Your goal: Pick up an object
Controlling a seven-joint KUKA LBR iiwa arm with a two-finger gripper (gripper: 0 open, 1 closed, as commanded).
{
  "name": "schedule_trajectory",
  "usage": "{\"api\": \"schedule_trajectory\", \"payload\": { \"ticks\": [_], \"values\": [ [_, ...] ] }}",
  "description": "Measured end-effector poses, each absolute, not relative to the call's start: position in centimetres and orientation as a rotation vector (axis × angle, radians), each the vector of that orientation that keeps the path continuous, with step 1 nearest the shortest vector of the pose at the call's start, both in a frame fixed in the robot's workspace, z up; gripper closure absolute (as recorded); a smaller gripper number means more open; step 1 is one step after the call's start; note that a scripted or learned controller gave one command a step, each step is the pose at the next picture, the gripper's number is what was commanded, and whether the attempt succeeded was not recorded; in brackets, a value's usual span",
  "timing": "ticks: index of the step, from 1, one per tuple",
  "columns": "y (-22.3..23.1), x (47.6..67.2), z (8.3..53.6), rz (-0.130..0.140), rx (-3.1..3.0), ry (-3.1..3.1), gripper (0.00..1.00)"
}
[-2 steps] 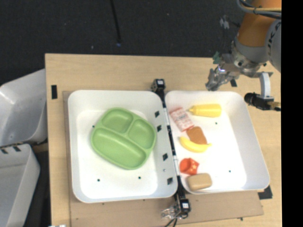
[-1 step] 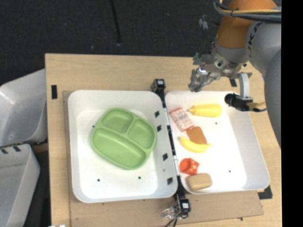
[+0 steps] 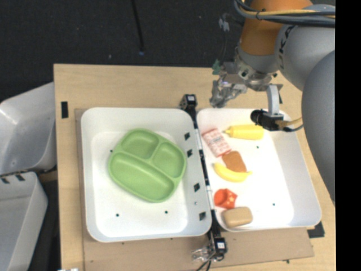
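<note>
**Above the right bin's far edge, the pick not yet begun**

Over the bench (image 3: 67,89) the grey arm (image 3: 316,38) reaches in from the right, its orange band (image 3: 265,21) high above the wrist. Its gripper (image 3: 221,97) hangs over the far left corner of the right bin (image 3: 293,168), clear of everything in it. How wide the pincer stands cannot be told from this slant; nothing is seen in its grasp.

The left bin (image 3: 96,208) carries a green divided plate (image 3: 148,164), lying flat near its middle. All the smaller candidates sit in the right bin, ranged along its left side: a yellow bottle (image 3: 246,131) nearest the gripper, a pink packet (image 3: 216,142) just beside it, a brown piece (image 3: 234,161) touching a banana (image 3: 230,174), then a red piece (image 3: 225,197) and a tan block (image 3: 237,216) at the near corner.

By my judgement the task is at its start: nothing is lifted, every object rests on a bin floor. Descent, closing and lift all remain, with the bottle or packet the closest targets.
</note>
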State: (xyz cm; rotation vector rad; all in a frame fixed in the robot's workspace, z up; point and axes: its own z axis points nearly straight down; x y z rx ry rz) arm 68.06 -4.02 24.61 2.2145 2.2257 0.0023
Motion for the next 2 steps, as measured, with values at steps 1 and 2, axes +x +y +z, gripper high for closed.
{"api": "schedule_trajectory", "payload": {
  "ticks": [1,2],
  "values": [
    [1.1,67.5,23.5,0.000,2.216,2.228,1.00],
    [5.9,66.8,22.8,0.000,2.215,2.229,1.00]
  ]
}}
